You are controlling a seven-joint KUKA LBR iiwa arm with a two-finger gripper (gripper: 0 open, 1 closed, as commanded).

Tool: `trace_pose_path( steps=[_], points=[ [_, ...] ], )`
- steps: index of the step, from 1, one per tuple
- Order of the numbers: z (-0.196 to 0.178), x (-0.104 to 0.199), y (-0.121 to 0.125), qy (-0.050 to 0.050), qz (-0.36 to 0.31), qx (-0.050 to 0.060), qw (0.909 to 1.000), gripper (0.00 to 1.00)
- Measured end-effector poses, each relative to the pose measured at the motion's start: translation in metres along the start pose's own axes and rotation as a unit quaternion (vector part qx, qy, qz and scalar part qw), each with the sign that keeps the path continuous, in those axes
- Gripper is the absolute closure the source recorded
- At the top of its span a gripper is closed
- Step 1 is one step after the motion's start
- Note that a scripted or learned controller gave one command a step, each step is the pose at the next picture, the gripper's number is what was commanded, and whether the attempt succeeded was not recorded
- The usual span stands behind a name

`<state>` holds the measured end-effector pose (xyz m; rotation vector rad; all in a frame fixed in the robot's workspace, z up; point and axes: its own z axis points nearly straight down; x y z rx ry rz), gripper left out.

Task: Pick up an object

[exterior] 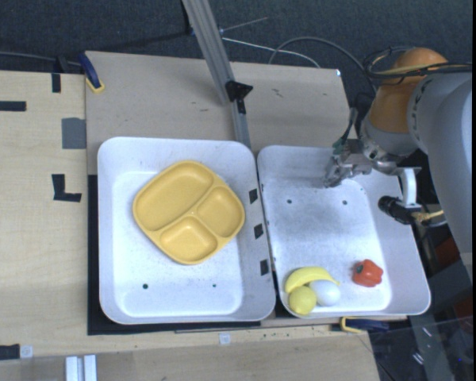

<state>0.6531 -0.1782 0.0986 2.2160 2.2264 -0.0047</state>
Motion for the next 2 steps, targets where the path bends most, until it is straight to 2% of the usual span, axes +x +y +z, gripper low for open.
trace_pose_path(
  steps=[2],
  points=[
    [-0.1, -0.007, 0.015, 0.001, 0.001, -0.003, 1.0, 1.0]
  ],
)
